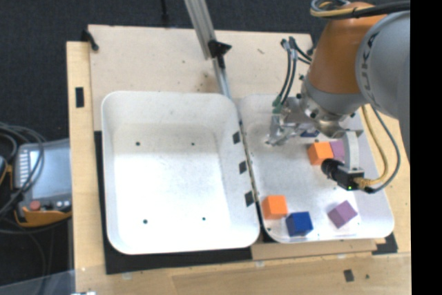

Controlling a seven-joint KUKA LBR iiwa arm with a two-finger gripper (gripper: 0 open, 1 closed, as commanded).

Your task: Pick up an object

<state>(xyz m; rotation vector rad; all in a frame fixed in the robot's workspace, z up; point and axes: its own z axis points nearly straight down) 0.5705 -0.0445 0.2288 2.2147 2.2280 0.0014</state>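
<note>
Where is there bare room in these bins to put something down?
The left white bin offers its whole floor, bordered by its own rim. The right white bin is crowded: small orange cube, blue cube and purple cube line its near edge, the gripper above them.

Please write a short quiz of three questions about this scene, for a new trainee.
1. True or false: the blue block lies in the left bin.
2. Which block lies closest to the blue block? A) the purple block B) the orange block C) the orange block under the arm
3. Fill in: every block lies in the ____ bin.

Key: 1 false; it lies in the right bin. 2 B. 3 right.
</note>
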